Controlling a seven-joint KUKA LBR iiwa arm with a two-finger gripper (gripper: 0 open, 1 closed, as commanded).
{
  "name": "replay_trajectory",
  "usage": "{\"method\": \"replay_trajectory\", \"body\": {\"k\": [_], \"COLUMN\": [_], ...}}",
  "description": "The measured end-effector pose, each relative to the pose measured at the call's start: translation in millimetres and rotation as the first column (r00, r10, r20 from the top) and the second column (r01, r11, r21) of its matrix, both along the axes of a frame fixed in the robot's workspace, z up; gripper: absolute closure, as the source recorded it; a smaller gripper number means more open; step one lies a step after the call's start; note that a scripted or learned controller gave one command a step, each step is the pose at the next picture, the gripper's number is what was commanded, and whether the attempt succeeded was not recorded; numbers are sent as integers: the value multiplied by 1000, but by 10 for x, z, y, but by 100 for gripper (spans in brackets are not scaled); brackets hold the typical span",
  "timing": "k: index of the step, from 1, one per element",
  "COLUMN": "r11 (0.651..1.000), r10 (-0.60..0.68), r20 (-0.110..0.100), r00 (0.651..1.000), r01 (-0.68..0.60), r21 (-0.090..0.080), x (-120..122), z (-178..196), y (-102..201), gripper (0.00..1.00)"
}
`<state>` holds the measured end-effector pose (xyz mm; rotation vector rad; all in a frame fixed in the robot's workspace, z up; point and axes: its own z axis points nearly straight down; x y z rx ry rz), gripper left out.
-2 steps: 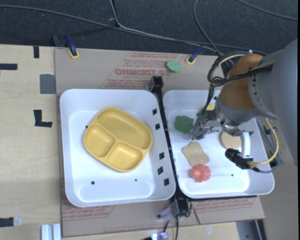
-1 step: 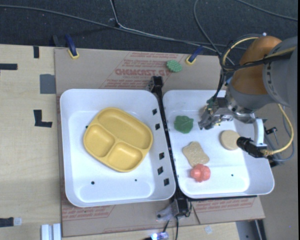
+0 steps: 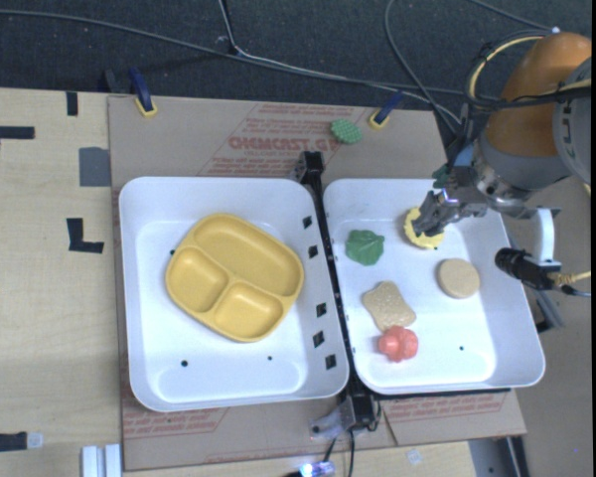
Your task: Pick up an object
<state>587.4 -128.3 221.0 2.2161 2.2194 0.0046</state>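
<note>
The right bin (image 3: pixel 497 361) holds a green leafy toy (image 3: pixel 365 247), a tan bread-shaped piece (image 3: pixel 388 304), a red round toy (image 3: pixel 398 344), a beige round cookie (image 3: pixel 459 278) and a yellow ring-shaped piece (image 3: pixel 421 230) near its far side. My gripper (image 3: pixel 435 216) hangs low over the yellow piece, right on top of it, covering part of it. The arm comes in from the right, its orange band at the upper right.
The left bin (image 3: pixel 144 296) holds a yellow divided plate (image 3: pixel 234 275). A small green object (image 3: pixel 346 131) lies on the cardboard behind the bins. Black clips run along the divider (image 3: pixel 321 256) between the bins. Cables cross the dark floor at the back.
</note>
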Motion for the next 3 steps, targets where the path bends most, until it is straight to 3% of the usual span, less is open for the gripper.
{"method": "replay_trajectory", "body": {"k": [1, 3], "r11": [1000, 1000], "r10": [0, 5], "r20": [-5, -6], "r00": [1000, 1000], "r01": [0, -5], "r21": [1, 3], "x": [4, 40], "z": [109, 197], "y": [3, 1113], "gripper": [100, 100]}}
